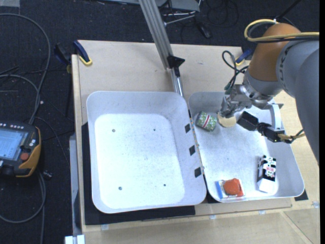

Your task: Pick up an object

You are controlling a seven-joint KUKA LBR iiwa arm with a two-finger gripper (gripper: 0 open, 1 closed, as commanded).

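From the one camera above the bench, my gripper (228, 112) hangs low over the far end of the right bin (238, 151), and my own wrist and the orange band sit on top of it, so its tips are hard to make out. Whether it stands open or closed, and whether it has hold of anything, I cannot tell.

A pale, rounded object (227, 121) lies directly under my gripper, half covered by it; only its near edge peeks out, and I cannot tell if it touches me or what it is. Just to the left of my gripper, on the bin floor, lies a small green-and-white patterned object (206, 121), close beside the pale one.

Well toward the camera from my gripper, at the near rim of the same bin, sit a red object on a blue-edged card (232, 187) and, to its right, a black-and-white carton (267, 173). The left bin (137, 151) lies well to the left of my gripper.
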